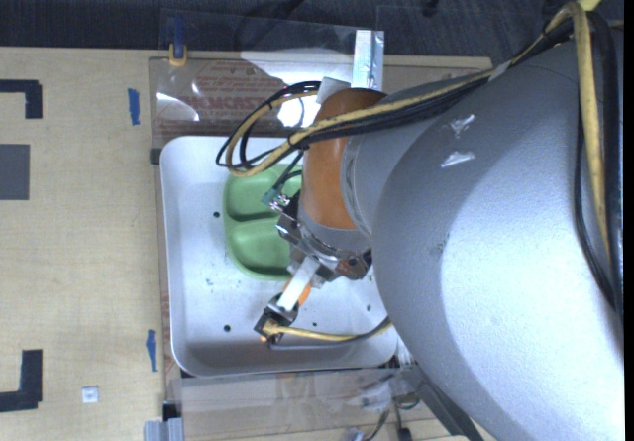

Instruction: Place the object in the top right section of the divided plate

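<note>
One green divided plate (pixel 250 231) in shallow white bin (pixel 188 271), partly beneath claw (pixel 297 231), extending to its view-left, claw opening cannot be told.

No text can be read; the clear sheet (pixel 248 72) bears reddish print (too blurred).

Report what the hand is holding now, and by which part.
It cannot be told. The orange-banded wrist hangs over the green divided plate in the white bin and covers whatever hold there may be.
</note>
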`<state>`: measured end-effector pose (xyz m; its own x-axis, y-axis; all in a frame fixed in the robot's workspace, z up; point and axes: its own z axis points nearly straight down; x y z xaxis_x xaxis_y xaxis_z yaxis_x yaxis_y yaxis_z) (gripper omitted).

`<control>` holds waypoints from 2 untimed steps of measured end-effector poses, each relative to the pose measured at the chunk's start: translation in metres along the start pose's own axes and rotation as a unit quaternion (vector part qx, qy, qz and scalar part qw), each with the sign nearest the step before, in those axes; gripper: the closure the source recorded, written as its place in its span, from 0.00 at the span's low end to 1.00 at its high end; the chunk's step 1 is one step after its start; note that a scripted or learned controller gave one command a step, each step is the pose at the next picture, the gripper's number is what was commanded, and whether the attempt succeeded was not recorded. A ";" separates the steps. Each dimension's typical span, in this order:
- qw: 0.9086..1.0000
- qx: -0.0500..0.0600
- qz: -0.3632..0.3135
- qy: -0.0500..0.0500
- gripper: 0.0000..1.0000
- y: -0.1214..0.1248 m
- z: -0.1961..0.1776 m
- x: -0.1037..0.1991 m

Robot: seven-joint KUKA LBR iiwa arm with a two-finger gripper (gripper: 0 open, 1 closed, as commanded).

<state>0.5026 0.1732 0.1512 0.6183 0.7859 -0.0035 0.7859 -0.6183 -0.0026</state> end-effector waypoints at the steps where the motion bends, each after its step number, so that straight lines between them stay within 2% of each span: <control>1: 0.999 0.000 -0.054 0.001 1.00 -0.047 0.059 0.029; 2: 0.989 -0.003 -0.149 0.003 1.00 -0.046 0.062 0.026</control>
<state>0.4821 0.2225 0.0892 0.3595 0.9331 0.0027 0.9331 -0.3595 0.0029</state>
